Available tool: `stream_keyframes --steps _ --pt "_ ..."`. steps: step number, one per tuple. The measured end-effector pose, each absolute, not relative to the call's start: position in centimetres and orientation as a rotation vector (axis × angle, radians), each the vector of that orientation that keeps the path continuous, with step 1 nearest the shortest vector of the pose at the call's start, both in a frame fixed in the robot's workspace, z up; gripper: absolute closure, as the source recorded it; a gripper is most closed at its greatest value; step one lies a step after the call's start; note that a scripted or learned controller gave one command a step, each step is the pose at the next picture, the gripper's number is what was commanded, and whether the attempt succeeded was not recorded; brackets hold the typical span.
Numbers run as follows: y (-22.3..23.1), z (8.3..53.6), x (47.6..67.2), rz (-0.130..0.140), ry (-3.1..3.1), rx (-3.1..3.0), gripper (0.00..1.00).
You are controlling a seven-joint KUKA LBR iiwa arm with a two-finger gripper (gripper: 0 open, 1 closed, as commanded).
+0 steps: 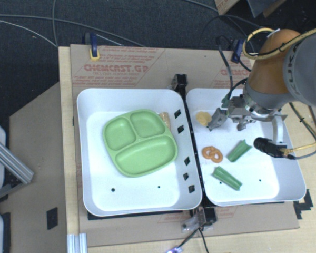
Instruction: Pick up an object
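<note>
The grey arm, with its orange band, reaches in from the right over the far part of the right bin (292, 181). Its gripper (230, 121) hangs low there with 2 dark metal fingers spread apart and nothing between them; one fingertip (217, 122) points down-left, just beside a small pale yellow lump (203, 118) near the bin's far-left corner.

The right bin is a shallow, smooth white plastic tray with rounded corners. On its floor lie 3 more small things, well apart from the walls. An orange pretzel-shaped piece (212, 153), 2 joined loops, lies flat near the left wall. Just right of it lies a green block (238, 151), short and squared, its long axis running from near-left to far-right. Nearer the viewer lies a second green stick (227, 177), longer, its axis running from far-left to near-right. Open white floor lies right of and beyond these pieces.

The left bin (89, 141) holds a light green divided plate (140, 142), matte, with rounded corners and 3 compartments, tilted so its large compartment faces near-right. A small tan piece (165, 118) touches its far-right edge. Black clips (185, 141) run along the divide between the 2 bins.
</note>
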State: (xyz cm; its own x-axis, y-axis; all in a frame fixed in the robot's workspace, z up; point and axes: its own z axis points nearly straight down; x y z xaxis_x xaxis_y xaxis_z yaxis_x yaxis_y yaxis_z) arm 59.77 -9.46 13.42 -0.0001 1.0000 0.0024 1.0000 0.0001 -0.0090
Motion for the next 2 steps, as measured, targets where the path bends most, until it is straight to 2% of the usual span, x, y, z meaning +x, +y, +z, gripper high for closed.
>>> stream_keyframes --steps 1,2 --pt "-9.5 14.9 60.0 -0.003 -2.220 -2.222 1.00" --pt "-8.7 19.9 59.8 -0.007 -2.227 -2.222 1.00"
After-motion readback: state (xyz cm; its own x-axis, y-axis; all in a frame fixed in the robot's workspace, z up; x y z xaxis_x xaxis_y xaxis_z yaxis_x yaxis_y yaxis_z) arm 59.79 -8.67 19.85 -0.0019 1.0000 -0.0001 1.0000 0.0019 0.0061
